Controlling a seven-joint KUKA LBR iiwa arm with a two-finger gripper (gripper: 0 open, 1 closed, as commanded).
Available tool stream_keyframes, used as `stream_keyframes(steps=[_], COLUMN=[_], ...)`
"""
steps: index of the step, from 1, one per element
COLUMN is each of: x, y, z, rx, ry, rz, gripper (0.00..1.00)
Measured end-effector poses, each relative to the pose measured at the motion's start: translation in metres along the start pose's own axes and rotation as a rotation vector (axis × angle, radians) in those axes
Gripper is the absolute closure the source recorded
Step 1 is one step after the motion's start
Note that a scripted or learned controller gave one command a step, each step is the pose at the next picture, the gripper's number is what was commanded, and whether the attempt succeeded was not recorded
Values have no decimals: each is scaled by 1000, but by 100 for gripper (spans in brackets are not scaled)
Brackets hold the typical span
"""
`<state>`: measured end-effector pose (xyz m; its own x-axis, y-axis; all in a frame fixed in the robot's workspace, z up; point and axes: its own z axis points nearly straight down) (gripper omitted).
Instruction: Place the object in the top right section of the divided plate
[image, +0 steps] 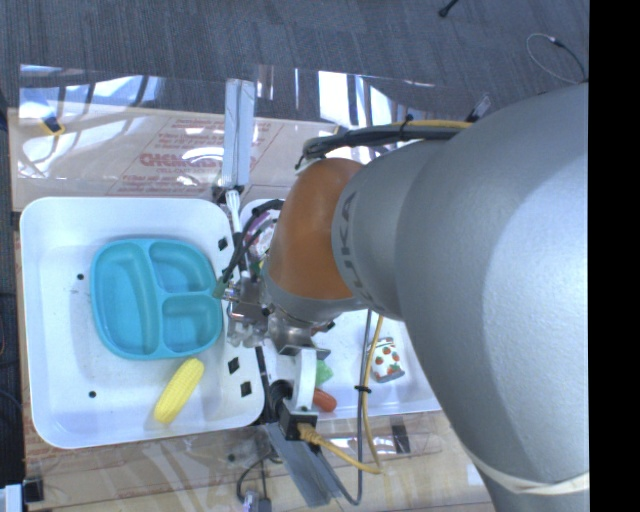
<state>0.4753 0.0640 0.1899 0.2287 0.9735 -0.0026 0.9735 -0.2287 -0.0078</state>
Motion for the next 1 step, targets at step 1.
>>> stream_keyframes(steps=[1], x=[-30], y=[8], z=[-1], rx=[-2], ry=[1], rz=[-619], gripper=[100])
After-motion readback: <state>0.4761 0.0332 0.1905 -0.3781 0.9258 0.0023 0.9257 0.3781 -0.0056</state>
